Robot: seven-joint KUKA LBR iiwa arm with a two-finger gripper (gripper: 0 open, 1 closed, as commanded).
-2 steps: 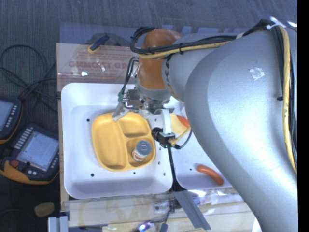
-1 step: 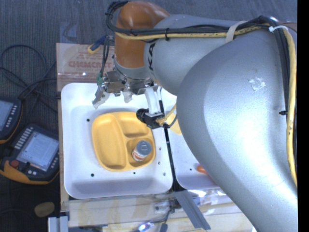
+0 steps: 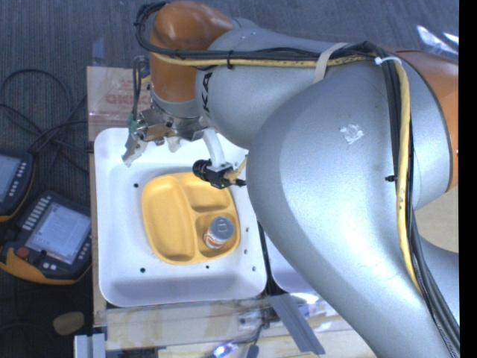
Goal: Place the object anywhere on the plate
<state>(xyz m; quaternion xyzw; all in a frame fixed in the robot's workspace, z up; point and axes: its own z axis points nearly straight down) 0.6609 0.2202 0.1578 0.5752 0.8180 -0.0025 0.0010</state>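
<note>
Resting on plate (image 3: 168,218) — can (image 3: 220,231), apart from claw (image 3: 153,134)

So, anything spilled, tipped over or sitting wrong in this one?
Nothing stands out. The can sits in a compartment of the yellow plate, and the plate lies flat in the left white bin. The gripper hovers over the bin's far rim.

Robot lab, teach pendant (image 3: 46,233), cables (image 3: 37,95), white bin (image 3: 119,222)
</note>
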